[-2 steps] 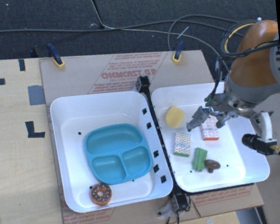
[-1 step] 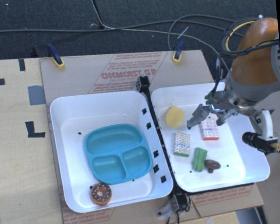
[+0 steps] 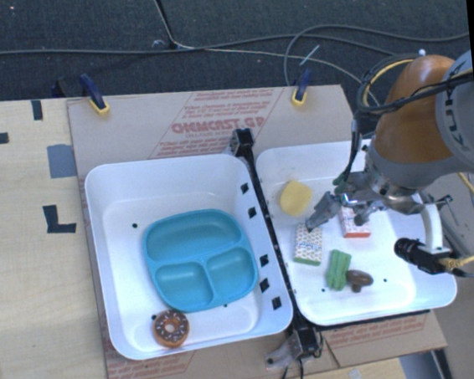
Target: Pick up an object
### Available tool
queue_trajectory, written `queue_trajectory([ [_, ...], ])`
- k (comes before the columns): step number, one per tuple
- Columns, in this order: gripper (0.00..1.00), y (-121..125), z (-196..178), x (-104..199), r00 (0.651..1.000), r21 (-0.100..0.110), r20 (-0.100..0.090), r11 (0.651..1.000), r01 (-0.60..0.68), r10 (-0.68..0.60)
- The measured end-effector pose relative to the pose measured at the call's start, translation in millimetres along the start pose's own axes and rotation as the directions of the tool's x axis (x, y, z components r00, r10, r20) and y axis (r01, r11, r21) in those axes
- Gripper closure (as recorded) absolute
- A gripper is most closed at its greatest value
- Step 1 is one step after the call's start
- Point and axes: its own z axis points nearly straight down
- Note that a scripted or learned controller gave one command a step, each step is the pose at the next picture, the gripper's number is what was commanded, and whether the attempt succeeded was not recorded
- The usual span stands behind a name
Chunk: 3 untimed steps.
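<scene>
The task names no particular object, so the likeliest candidates are those lying in the right bin (image 3: 400, 298) under the arm. Nearest the claw (image 3: 340, 207) is a small flat packet (image 3: 307, 243) with a white speckled face and a green end, lying just left and near of it; it looks light and thin, probably awkward to get under, and is best taken across its narrow width. A yellow rounded lump (image 3: 296, 197) sits at the far left of that bin; it looks soft and light, and a pinch across its middle should hold. A green blocky piece (image 3: 338, 268) lies nearer the near edge, touching or just beside a small brown object (image 3: 360, 279); both seem light and stiff, though their closeness could crowd a grip. A small white and red item (image 3: 355, 226) lies below the wrist, partly hidden.

Whether the claw is spread or pressed together I cannot tell; nothing is visibly between its tips.

In the left bin (image 3: 108, 240) rest a blue divided tray (image 3: 199, 259) and a sprinkled doughnut (image 3: 171, 328).

The cardboard sheet (image 3: 204, 120) under the bins bears red print reading roughly "CHEMCAST GP"; smaller lines are unreadable. The packet's marking is too small to read.
</scene>
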Motion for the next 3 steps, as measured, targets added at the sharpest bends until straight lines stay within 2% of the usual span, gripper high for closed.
queue_trajectory([
  [2, 0.00, 6.8, 100.9, -2.2, 1.000, 0.001, 0.000, 1.000, -0.001, 0.001],
  [3, 1.00, 7.3, 88.0, -0.9, 1.000, -0.001, -0.001, 1.000, 0.001, -0.001],
])
